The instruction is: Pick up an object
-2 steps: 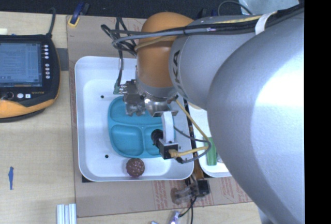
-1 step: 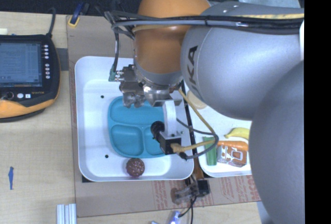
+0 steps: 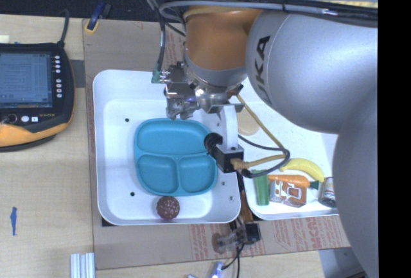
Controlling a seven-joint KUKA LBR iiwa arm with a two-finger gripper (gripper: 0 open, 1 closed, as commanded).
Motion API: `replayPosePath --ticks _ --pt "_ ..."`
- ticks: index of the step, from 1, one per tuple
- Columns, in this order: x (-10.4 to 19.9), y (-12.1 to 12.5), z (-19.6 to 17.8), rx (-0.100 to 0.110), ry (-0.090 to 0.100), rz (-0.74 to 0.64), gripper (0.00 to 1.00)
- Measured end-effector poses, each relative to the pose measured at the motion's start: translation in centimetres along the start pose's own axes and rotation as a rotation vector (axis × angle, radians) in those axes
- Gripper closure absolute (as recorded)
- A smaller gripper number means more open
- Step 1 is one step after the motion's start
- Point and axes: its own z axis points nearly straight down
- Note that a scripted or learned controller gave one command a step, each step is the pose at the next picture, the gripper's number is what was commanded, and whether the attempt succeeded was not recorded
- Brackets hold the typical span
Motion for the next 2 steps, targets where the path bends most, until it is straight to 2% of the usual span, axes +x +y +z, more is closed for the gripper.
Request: replayPosePath --ticks 1,2 --pt "-2.1 0.5 7.6 0.002 -0.002 0.000 1.00" --pt "2.4 3.2 8.1 0.001 -0.001 -0.001 1.00"
